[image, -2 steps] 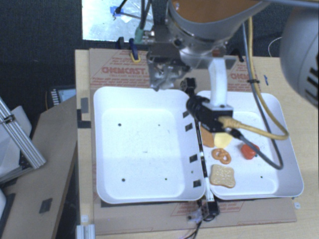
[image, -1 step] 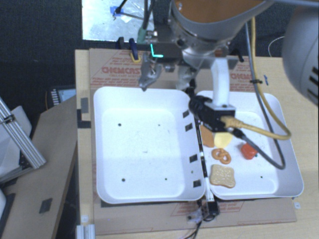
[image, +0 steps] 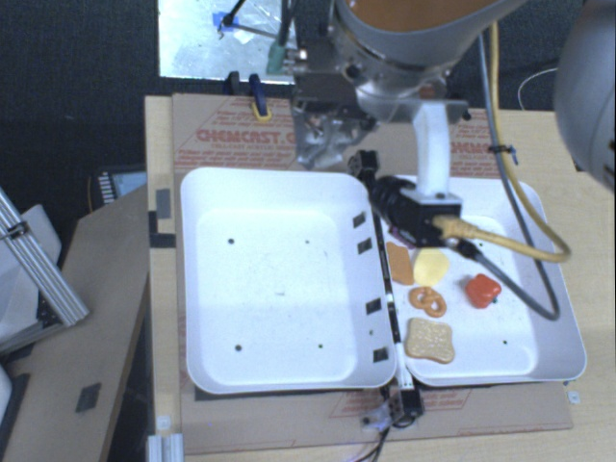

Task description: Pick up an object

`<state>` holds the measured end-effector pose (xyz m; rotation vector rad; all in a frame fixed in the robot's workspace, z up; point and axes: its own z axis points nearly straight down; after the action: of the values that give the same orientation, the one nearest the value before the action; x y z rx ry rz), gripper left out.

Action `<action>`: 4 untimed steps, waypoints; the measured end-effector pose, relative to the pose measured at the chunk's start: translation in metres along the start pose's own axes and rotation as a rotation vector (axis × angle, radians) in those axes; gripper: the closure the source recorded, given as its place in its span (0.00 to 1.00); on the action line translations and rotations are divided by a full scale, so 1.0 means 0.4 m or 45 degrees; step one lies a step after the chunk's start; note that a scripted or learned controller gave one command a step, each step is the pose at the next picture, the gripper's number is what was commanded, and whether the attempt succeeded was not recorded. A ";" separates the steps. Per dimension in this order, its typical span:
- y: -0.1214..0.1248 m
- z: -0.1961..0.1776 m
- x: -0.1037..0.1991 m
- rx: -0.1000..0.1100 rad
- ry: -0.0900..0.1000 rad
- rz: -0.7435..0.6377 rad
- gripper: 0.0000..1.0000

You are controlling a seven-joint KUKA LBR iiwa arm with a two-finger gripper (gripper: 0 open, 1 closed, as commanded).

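The arm (image: 423, 17) is running off the top and right edges, its orange band and grey housing cropped, and its bulk is covering the far rim of the right bin (image: 539, 349). The gripper (image: 322, 147) is showing as a blurred metallic mass above the left bin (image: 269, 277), its fingertips too indistinct to read. An orange slab (image: 398, 264) is lying partly under the black cable fitting (image: 416, 218).

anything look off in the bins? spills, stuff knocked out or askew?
Nothing stands out. The toast slice, pretzel, yellow piece, orange piece and red piece all lie inside the right bin, clustered near the divider.
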<state>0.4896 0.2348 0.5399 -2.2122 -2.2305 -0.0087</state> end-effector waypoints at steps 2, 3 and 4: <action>0.001 -0.027 0.001 -0.002 0.002 -0.006 1.00; 0.000 -0.026 0.001 0.000 0.001 -0.008 0.00; 0.001 -0.055 0.002 -0.003 0.004 -0.012 1.00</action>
<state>0.4899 0.2356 0.5619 -2.2012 -2.2408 -0.0150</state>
